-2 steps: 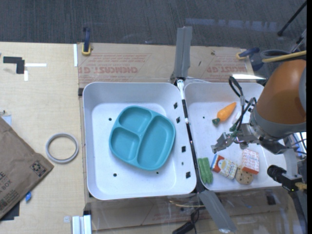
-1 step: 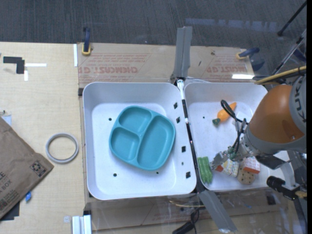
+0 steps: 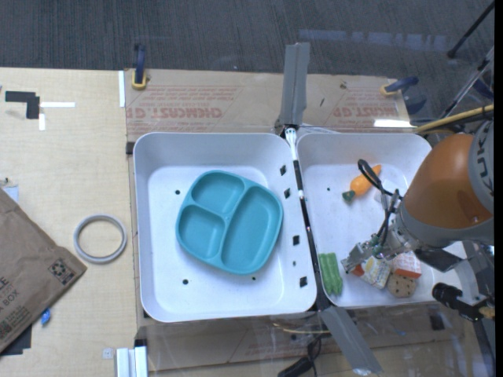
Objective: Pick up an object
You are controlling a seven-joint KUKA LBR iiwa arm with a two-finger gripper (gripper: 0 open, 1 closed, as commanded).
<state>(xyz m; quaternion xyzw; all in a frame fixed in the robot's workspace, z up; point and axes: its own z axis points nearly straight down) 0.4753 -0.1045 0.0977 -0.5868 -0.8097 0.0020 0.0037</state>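
While the arm (image 3: 452, 191) reaches into the right bin (image 3: 330, 159), its gripper (image 3: 369, 254) sits low over a cluster of small boxes (image 3: 389, 273); whether anything is grasped, I cannot tell. A teal divided plate (image 3: 229, 222) lies in the left bin (image 3: 157, 210).

Robotics lab, KUKA arm (image 3: 452, 183), white bins (image 3: 145, 234)

Left bin (image 3: 149, 234) holding a teal three-compartment plate (image 3: 229, 221), right bin (image 3: 318, 167) with an orange toy carrot (image 3: 361, 183), a green piece (image 3: 330, 273) by its near-left corner, small boxes (image 3: 389, 273) clustered under the gripper (image 3: 369, 251), grey tape ring (image 3: 100, 237) on the bench.
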